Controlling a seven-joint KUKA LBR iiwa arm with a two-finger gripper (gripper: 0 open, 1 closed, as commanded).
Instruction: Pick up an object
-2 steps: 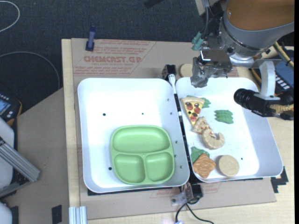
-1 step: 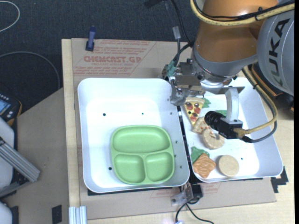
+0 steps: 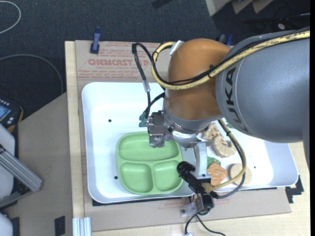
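Logged in remotely and this is what the overhead cam gave me. The arm (image 3: 256, 82) came in from the right and its big orange band (image 3: 197, 77) blocked a good chunk of both bins. The gripper (image 3: 157, 137) sat low over the left bin (image 3: 103, 112), right above the far edge of the green tray (image 3: 147, 168). From that angle I honestly couldn't tell whether it was released or clenched, and I saw nothing that I could call gripped.

The green tray lay flat in the near half of the left bin, close to the near wall and more toward the side next to the other bin. It had three compartments: one long one on the far side, and two smaller ones side by side on the near side. The gripper was over the long one. I couldn't tell whether it was touching the rim or just above it.

In the right bin (image 3: 280, 166) a few small bits peeked out from under the arm: a pale lumpy piece (image 3: 220, 141), an orange piece (image 3: 216, 172) nearer the front, a tan round piece (image 3: 239, 173) just beside the orange one, and a tiny green scrap (image 3: 212, 160) between the pale one and the orange one.

Both bins sat on a cardboard sheet (image 3: 113, 58) with red lettering, and a blue clip (image 3: 95, 40) was at its far left corner
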